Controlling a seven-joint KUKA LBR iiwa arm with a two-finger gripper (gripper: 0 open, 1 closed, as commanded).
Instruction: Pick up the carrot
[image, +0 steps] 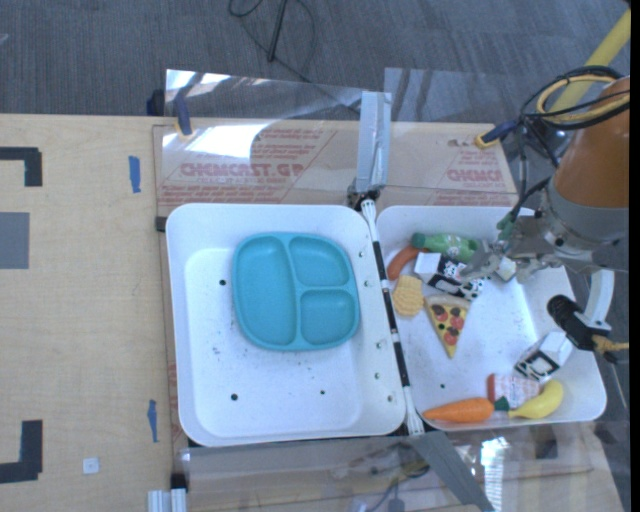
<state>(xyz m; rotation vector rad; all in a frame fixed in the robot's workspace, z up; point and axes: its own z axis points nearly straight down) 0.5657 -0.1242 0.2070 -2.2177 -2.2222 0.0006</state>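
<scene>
The two white bins (200, 330) are sitting on a wooden bench. The carrot (459, 410) is lying crosswise along the right bin's near edge, while the gripper (492, 262) is hovering toward the far side, well apart.

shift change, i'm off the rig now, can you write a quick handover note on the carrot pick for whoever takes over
Gripper: over the upper part of the right bin, near the green bottle; I cannot tell its state, and no object is seen in it.
Carrot: lying at the front edge of the right bin, next to the banana, well away from the gripper.
Other items: pizza slice, waffle, sausage in the right bin; blue divided plate in the left bin.
Done: nothing visible yet; carrot is not picked.
Left: move to the carrot, grasp, lift.
</scene>
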